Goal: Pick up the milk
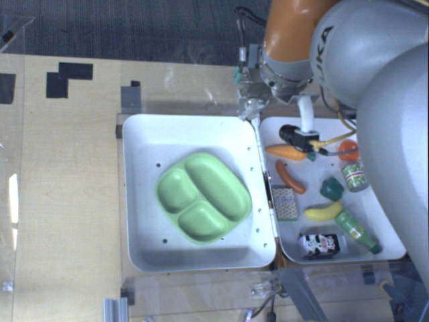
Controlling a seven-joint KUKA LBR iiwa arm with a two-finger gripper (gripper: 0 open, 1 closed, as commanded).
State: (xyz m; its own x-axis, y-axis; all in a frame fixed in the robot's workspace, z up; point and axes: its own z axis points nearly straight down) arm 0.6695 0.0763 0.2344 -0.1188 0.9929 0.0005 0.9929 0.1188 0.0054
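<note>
The right bin (395, 250) is crowded; the milk (319, 244), a small carton with a black-and-white cow pattern lying flat, sits near the front wall, a banana (323, 211) just behind it and a green bottle (357, 231) to its right; no print on it is legible. The gripper (251, 106) hangs over the bins' far edge; its state cannot be told. The left bin (137, 180) holds a green divided plate (204, 196).
</note>
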